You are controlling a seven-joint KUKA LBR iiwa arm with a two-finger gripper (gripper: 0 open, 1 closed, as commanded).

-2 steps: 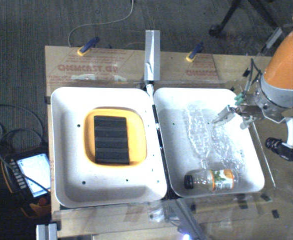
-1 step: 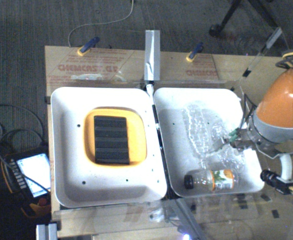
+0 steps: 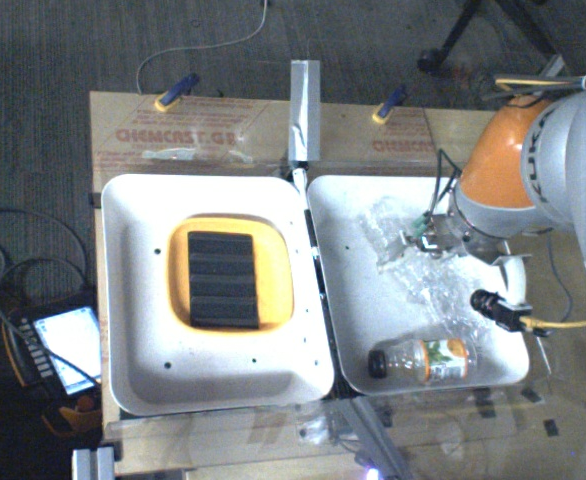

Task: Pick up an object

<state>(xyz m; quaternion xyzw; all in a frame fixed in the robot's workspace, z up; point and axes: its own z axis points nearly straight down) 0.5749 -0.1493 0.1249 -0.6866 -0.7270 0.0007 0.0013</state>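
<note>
1. Grey arm with orange band (image 3: 513,163) sits over the right shallow white bin (image 3: 348,268), gripper (image 3: 428,236) low in crumpled clear plastic wrap (image 3: 413,263).
2. Claw state: cannot tell, hidden by wrist.
3. Candidates: clear plastic bottle with orange label and dark cap (image 3: 421,360), lying on its side at the bin's near edge; wrap is flimsy, slippery.
4. Advice: grip the bottle across its round body, squarely; it may roll.
5. Left bin (image 3: 133,218): yellow-rimmed black ribbed block (image 3: 228,276), rigid.

Two blue-and-yellow clamps (image 3: 176,91) on bench's far edge

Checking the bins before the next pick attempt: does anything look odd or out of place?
The bottle lies on its side at the near edge of the right bin, and crumpled clear plastic is strewn above it. The yellow tray in the left bin sits squarely.
</note>
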